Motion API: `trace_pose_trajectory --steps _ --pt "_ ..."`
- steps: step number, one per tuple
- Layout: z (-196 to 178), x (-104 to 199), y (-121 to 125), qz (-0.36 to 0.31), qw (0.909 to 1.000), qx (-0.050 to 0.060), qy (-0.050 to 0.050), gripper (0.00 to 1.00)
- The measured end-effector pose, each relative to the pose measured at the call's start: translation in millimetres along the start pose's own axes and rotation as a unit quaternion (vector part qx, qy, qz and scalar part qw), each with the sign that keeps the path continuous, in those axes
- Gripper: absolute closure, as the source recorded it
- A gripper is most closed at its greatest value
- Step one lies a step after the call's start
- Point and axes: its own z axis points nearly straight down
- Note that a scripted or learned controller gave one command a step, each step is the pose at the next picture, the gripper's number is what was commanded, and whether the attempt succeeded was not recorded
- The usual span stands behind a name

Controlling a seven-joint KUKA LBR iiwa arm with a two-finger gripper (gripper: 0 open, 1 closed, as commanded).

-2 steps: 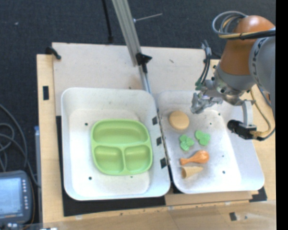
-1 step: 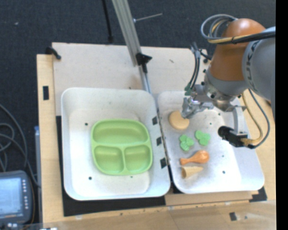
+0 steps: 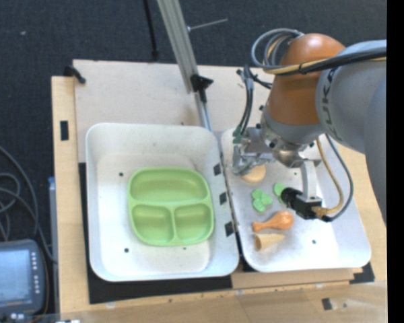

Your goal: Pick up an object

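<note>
Beige piece (image 3: 254, 173): lies at the right bin's (image 3: 353, 247) upper-left corner, beside the dividing wall.
Gripper (image 3: 248, 161): low over that corner, touching or just above the piece; grip state impossible to tell.
Why: likely lining up a grasp.
Spares: green toy (image 3: 261, 200), orange drumstick (image 3: 274, 222) mid-bin.

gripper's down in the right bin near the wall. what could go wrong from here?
1. The gripper sits close to the divider between the bins; a descent or close could clip the right bin wall.
2. The beige piece lies right beside it and may get pushed instead of grasped.
3. The green piece, orange drumstick and cone lie close together; a try there could knock neighbours.
</note>
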Motion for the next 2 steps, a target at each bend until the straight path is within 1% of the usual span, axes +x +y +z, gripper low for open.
trace_pose_trajectory --steps 1,2 --pt "-13 50 -24 0.0 1.0 0.0 0.0 1.0" --pt "-1 94 -44 0.0 1.0 0.001 0.0 1.0"
